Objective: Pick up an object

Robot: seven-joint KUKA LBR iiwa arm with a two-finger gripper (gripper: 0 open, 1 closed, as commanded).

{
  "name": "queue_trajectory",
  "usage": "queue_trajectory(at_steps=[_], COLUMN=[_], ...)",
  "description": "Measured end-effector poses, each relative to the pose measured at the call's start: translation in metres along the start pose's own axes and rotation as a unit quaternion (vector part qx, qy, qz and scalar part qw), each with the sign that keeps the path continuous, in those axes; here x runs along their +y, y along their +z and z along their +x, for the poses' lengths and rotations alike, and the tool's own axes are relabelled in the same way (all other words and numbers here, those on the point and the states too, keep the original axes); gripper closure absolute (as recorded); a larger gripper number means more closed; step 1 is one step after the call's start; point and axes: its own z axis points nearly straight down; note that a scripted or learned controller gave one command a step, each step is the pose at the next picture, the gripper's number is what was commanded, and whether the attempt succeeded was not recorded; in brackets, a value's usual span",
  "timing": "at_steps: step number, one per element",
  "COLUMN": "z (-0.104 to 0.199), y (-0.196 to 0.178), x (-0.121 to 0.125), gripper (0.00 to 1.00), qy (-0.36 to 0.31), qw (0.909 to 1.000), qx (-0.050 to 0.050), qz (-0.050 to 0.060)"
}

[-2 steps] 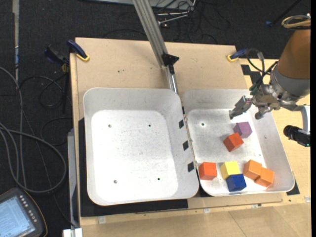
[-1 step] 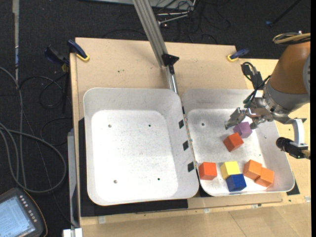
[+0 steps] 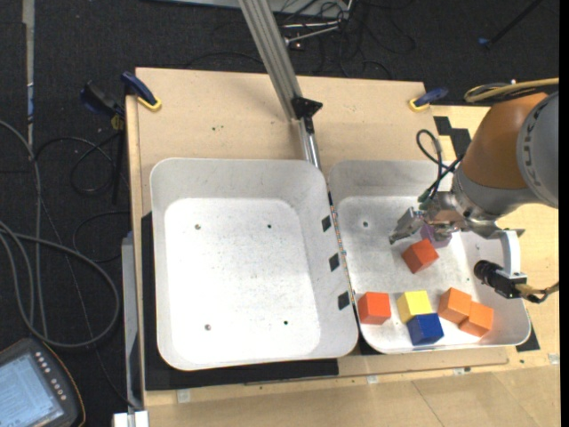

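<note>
Nearest the camera, along the front wall of the right bin, sit an orange cube, a yellow cube, a blue cube and two orange blocks touching each other. Further back lies a red-orange block, roughly cubic with no clear long axis, turned corner-on to the bin walls. The gripper hovers just behind and above it; whether its fingers are apart is hard to tell. The left bin lies beside.

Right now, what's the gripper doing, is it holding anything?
Gripper: in the right bin, just above an orange block; open or shut cannot be told.
</note>
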Motion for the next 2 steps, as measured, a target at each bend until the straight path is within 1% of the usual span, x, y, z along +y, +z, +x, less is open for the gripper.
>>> queue_trajectory(at_steps=[1,2], z=[0.0,-0.001], y=[-0.014,-0.078], x=[0.002,0.005], gripper=[1.0,1.0], qy=[0.0,-0.001], qw=[1.0,1.0], qx=[0.0,0.001], qz=[-0.003,-0.001])
